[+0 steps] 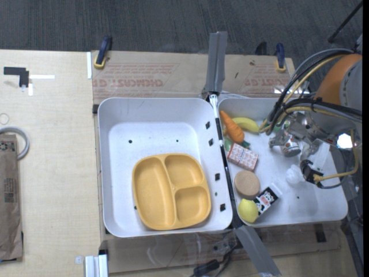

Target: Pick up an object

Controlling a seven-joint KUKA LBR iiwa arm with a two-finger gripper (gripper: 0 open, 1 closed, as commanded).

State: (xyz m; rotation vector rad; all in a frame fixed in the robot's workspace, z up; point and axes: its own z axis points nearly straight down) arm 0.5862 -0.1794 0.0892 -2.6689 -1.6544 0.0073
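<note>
Here my jaws (290,145) hang low over the right bin (323,212); how wide they stand I cannot tell. The carrot (233,128), banana (247,124) and lemon (248,210) lie apart for easy picking.

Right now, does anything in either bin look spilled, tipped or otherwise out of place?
Nothing looks spilled or broken. The yellow tray lies flat in the left bin. The right bin's items crowd its left side: carrot against banana, small carton lying on its side by the lemon. The pincer is over bare floor.
</note>
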